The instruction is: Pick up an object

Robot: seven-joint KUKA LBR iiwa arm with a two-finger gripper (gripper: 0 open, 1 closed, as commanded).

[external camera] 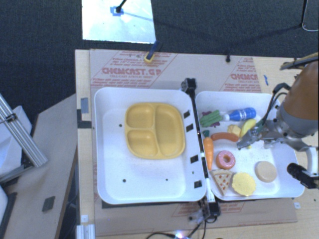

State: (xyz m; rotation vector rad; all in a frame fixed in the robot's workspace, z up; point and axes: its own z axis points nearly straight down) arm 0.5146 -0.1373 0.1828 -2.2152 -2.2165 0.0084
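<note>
While no toy is lifted, all lie in the right bin [294, 158].
Toys: donut [226, 159], pizza slice [222, 181], carrot [208, 153], yellow disc [243, 183], tan disc [266, 171], blue bottle [241, 114].
End effector [247, 141]: low over the right bin near the donut; its opening cannot be made out, nothing seen in it.
Arm: enters from the right, slanting down.
Left bin [107, 148]: yellow tray [154, 130].
Desk [129, 71] writing: "CHEMCAST".

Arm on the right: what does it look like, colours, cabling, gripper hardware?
The arm is grey, with a broad orange band above the wrist. A thin dark cable loops along its near side. The gripper is grey metal, angular and narrow toward the tip. A black part juts out by the lower wrist.
</note>
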